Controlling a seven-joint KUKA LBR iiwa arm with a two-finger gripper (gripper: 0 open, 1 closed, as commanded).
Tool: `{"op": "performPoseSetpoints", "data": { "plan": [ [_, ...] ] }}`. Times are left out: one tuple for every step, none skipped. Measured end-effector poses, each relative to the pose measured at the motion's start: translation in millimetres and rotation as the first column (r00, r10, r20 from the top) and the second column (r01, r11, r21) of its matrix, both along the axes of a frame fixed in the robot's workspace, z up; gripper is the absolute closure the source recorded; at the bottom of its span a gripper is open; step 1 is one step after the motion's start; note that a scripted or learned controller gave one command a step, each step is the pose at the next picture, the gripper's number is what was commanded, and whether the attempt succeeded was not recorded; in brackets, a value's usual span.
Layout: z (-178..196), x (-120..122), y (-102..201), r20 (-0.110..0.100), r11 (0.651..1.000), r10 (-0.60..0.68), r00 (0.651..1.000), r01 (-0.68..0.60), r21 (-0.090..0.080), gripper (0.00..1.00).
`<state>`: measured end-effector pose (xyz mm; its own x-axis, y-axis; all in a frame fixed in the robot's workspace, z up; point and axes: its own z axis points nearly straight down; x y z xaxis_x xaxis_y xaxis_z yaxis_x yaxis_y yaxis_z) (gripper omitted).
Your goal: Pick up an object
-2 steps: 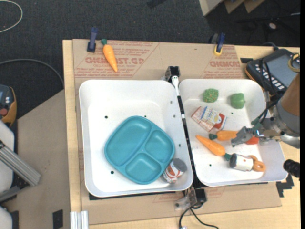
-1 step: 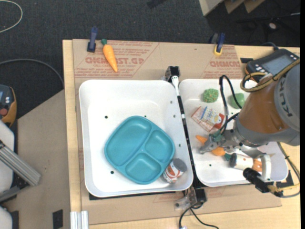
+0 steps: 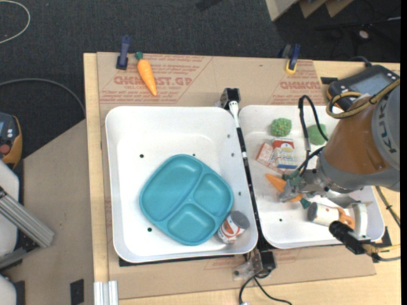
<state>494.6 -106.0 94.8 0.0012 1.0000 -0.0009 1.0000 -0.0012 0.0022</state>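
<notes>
One gripper (image 3: 291, 191) low in right bin (image 3: 280, 230), touching orange carrot (image 3: 275, 181)

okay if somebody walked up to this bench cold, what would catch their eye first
Probably the turquoise divided tray lying in the left bin, with a small can at its lower right corner. Next, the arm's orange band over the right bin, its gripper low among small items.

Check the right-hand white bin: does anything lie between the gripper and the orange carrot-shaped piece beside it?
Nothing visible does. The gripper sits right at the orange carrot-shaped piece in the right-hand white bin. The red-and-white carton lies just beyond, towards the bin's far side, not between them.
</notes>
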Motion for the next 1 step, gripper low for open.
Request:
{"op": "performPoseSetpoints", "data": {
  "plan": [
    [96.2, 62.5, 66.6, 0.012, 1.000, 0.011, 1.000, -0.011, 0.001, 1.00]
  ]
}}
